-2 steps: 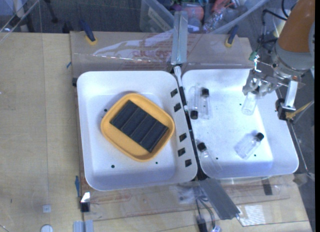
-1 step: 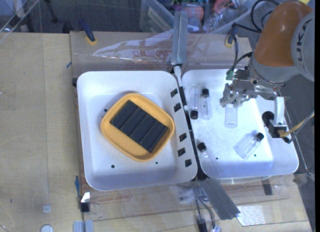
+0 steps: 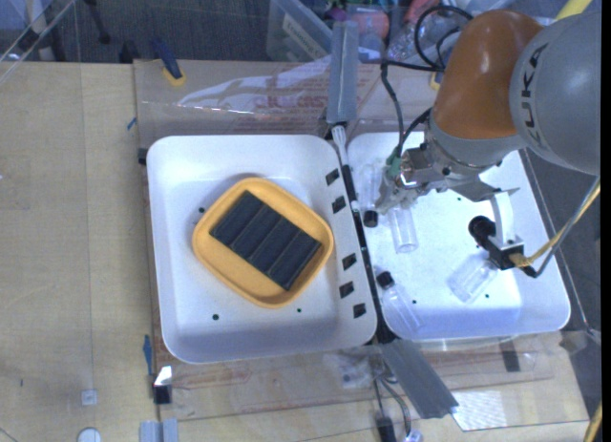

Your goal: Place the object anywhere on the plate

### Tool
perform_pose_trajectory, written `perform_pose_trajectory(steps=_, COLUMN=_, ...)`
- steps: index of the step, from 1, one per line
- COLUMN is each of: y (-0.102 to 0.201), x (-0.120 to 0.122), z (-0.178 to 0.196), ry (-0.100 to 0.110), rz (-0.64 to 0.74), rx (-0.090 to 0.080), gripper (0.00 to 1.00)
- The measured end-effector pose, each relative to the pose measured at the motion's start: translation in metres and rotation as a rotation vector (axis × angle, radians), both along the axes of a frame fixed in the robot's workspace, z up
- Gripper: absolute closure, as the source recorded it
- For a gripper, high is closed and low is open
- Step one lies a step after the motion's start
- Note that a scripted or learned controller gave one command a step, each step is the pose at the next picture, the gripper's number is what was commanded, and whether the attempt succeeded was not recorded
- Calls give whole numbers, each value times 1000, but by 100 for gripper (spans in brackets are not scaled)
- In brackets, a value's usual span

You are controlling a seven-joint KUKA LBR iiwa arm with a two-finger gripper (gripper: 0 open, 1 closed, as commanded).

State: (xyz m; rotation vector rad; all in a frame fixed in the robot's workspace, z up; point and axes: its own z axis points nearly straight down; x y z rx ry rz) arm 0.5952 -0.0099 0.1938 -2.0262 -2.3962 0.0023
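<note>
Hand [image 3: 396, 203] hung low over the left part of the right bin [image 3: 535, 306], under the grey arm [image 3: 563, 68] with its orange band, and whether it was open or closed I could not tell. Just below it a clear little cup [image 3: 404, 233] lay on the bin floor, another clear object [image 3: 470, 281] lying farther right. Over in the left bin [image 3: 181, 326], the yellow plate [image 3: 264, 240] sat with a dark ridged slab [image 3: 266, 237] on top.

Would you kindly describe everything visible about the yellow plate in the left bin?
The rounded-square yellow plate looks like matte plastic, with a raised rim around a shallow centre. A dark ribbed rectangular pad lies flat across its middle, turned diagonally. The plate rests level on the floor of the left white bin, near its centre, clear of the walls.
</note>
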Motion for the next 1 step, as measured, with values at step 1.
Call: perform_pose_trajectory(steps=1, y=52, x=5, z=-10, ry=0, rz=272, rx=1, gripper=100)
